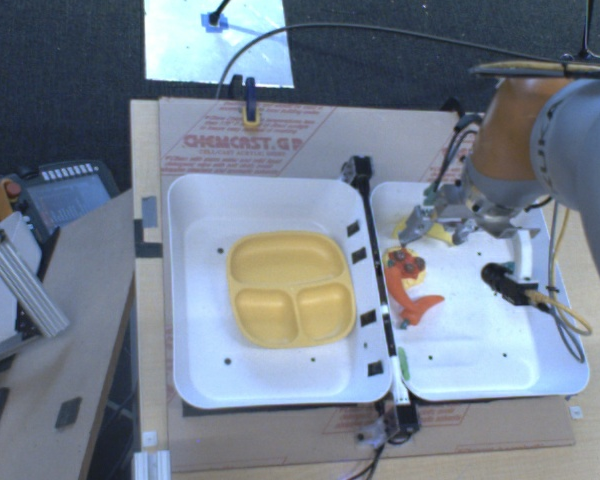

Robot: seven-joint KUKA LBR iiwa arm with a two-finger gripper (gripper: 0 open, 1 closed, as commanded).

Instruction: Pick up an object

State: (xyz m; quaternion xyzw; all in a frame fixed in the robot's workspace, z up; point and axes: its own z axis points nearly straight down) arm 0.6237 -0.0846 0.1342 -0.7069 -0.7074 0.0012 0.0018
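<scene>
Dark carpet surrounds our bench (280,138), which carries two white bins split by a black divider (375,278), our landmark. Left of the divider, the left bin (195,268) holds a yellow three-compartment tray (288,288), lying flat approx mid-bin. Right of the divider, in the right bin (480,358), an orange toy w/ a red part (408,286) lies just beside the divider; a yellow object (438,234) sits further right, partly hidden under the gripper (435,223). We judge the arm is positioned low over that yellow item to attempt a grasp. Whether its jaws are spread or closed we can't tell, as the wrist blocks them. Nothing looks lifted yet.
</scene>
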